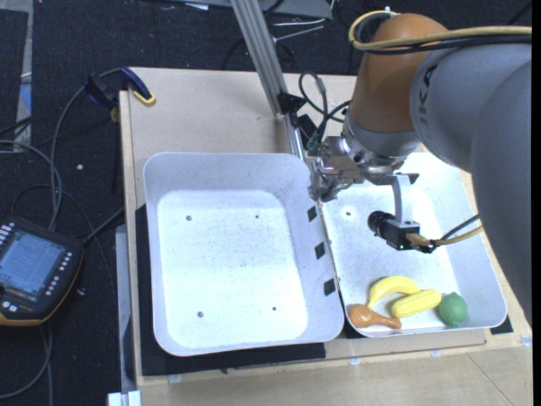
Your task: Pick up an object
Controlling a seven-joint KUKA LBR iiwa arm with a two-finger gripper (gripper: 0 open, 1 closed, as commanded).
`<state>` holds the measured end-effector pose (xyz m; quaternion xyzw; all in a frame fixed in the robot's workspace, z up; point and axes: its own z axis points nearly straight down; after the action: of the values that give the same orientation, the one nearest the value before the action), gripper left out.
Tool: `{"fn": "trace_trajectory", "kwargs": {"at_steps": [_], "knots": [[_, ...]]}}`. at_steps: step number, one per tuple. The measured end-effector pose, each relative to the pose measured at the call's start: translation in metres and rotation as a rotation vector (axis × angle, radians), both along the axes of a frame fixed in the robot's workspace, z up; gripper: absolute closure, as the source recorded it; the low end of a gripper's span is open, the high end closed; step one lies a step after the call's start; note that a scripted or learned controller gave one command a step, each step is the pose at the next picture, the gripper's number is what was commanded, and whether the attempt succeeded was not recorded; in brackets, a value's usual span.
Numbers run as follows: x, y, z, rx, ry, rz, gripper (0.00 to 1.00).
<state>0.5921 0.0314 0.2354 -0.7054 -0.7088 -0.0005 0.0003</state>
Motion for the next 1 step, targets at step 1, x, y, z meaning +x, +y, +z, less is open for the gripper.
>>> {"fn": "trace_trajectory", "kwargs": {"at_steps": [1], "knots": [[0.0072, 0.0585, -0.0056, 0.0, 0.001, 0.0, 1.0]]}}
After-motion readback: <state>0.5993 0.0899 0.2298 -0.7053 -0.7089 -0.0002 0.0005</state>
